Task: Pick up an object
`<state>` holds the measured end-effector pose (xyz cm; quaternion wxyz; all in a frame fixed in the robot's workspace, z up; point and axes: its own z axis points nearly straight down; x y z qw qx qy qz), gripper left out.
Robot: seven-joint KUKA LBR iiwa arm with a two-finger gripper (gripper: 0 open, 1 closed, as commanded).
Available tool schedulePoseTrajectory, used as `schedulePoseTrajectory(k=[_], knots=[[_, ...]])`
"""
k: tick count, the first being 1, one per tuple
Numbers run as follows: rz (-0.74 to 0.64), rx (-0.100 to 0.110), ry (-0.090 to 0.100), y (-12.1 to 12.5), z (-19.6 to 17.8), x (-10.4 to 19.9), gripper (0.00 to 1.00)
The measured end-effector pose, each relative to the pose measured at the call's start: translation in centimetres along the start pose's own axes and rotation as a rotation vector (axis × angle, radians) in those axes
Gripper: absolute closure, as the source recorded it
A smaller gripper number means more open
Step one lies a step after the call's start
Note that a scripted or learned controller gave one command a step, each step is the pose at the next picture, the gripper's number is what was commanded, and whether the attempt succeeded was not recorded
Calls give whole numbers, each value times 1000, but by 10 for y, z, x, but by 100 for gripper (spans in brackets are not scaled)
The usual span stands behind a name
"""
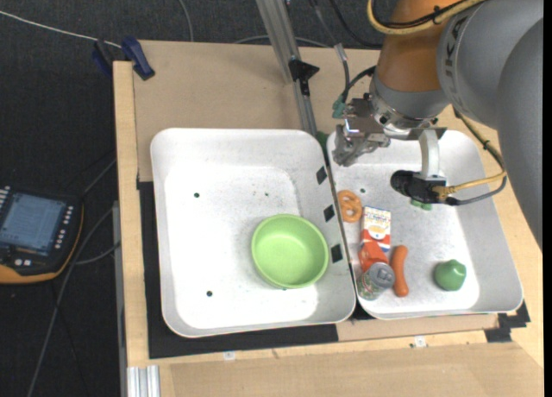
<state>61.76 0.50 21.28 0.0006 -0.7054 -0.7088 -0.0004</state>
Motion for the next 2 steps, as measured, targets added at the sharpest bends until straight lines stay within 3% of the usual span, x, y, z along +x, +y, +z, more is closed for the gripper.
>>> schedulePoseTrajectory(k=[2], knots=[[0,-2,0,5,-22,92,100]])
